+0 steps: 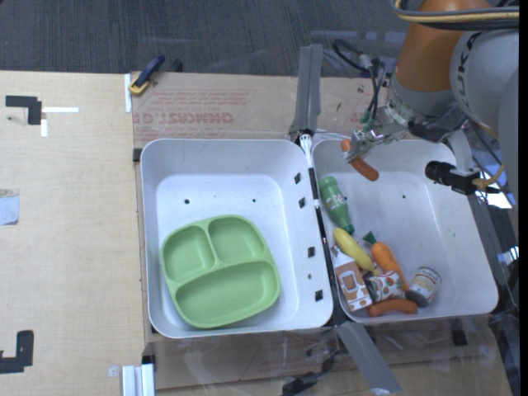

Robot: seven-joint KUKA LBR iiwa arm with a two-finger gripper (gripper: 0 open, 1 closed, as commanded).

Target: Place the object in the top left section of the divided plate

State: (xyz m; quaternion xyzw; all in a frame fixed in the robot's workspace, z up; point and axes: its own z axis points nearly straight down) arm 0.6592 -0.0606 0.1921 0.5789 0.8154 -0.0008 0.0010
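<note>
an orange sausage [364, 168] hangs, seemingly pinched, in the hand [360, 148] above the right bin [462, 246].

Pale green divided plate [221, 272], white bins [165, 221] (orange sausage [364, 168] aloft)

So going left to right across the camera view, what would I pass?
Green divided plate → green bottle → orange sausage-like object hanging at the gripper → small can.
</note>
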